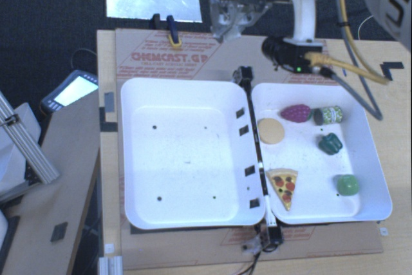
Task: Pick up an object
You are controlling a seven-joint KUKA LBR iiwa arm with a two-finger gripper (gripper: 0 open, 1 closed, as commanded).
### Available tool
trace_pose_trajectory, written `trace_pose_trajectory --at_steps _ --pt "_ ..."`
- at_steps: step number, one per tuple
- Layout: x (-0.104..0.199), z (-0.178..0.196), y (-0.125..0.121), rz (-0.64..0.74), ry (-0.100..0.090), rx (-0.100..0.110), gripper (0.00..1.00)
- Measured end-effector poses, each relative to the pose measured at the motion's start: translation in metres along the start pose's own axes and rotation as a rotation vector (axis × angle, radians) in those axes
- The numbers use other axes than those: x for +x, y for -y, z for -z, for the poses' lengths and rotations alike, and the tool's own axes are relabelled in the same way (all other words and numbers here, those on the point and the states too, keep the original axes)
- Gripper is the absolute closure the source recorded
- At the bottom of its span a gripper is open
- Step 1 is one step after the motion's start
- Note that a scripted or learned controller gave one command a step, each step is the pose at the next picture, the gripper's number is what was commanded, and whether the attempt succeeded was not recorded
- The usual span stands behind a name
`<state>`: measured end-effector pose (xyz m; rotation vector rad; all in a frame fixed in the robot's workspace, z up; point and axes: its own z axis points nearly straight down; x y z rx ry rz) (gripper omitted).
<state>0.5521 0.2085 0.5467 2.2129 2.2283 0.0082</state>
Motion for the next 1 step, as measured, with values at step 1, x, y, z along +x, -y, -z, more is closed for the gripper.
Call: trace_pose_trajectory --at_steps 1 --pt "0.0 -0.0004 0.0001 0.001 0.0 0.001 0.0"
